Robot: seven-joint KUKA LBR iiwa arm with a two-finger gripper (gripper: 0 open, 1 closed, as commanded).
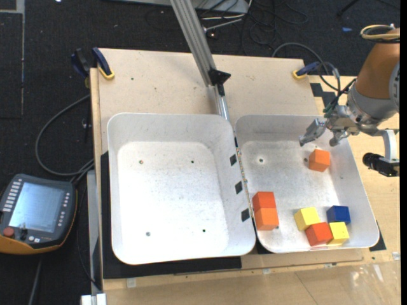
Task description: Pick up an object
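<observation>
My gripper (323,135) hangs over the upper right part of the right bin (280,138), its two fingers spread open with nothing between them. Just below it an orange cube (319,160) lies on the bin floor, apart from the fingertips. Nearer the front of the same bin is a tall orange block (265,210). At the front right sit a yellow cube (307,217), a red cube (318,233), a blue cube (339,213) and a second yellow cube (339,232), clustered together.
The left bin (127,170) lies beside the right one, a dividing rim with black clips between them. A slanted metal pole (194,33) rises from the back middle. Clamps (102,65) hold the board's far corners. A teach pendant (35,211) rests on the floor at left.
</observation>
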